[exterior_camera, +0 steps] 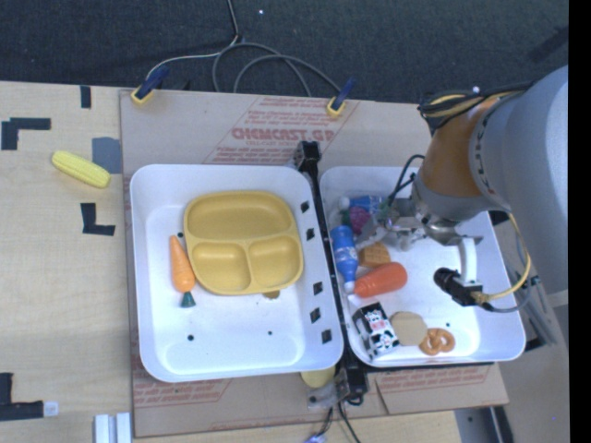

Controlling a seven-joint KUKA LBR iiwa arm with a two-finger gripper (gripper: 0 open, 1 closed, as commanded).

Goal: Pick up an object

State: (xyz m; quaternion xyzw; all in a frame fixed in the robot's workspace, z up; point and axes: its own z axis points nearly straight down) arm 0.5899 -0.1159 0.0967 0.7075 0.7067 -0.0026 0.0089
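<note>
The gripper [399, 221] hangs over the right bin [494, 344], just above the orange sausage [380, 280]; finger state unreadable.

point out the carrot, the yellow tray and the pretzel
carrot [180, 264], camera view, middle of its orange body
yellow tray [242, 220], camera view, its large upper compartment
pretzel [436, 341], camera view, on its looped dough

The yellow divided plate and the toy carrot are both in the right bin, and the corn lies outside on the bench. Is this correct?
Not quite. The camera view shows the yellow divided plate and the toy carrot in the left bin, not the right one. The corn does lie outside on the bench.
</note>
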